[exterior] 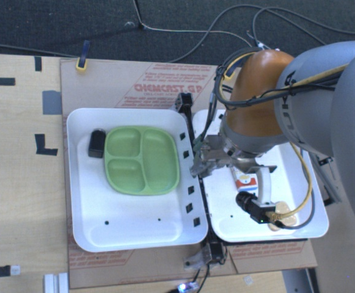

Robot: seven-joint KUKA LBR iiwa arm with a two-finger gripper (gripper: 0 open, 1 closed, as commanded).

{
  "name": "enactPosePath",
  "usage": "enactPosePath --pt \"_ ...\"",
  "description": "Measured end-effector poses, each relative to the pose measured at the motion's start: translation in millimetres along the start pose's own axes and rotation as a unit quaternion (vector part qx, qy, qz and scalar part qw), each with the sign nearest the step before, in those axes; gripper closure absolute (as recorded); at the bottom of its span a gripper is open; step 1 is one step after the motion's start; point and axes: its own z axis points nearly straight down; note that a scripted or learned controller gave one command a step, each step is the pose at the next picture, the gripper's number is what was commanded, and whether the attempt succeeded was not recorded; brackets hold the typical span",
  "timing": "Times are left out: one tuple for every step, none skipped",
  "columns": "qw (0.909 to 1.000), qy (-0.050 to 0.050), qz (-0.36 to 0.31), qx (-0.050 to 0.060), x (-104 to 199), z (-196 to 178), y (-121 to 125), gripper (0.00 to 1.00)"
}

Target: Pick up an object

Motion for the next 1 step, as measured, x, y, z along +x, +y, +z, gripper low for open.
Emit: enactPosePath --pt "1.0 0.0 -0.001 0.0 61.1 11.2 0.4 1.0"
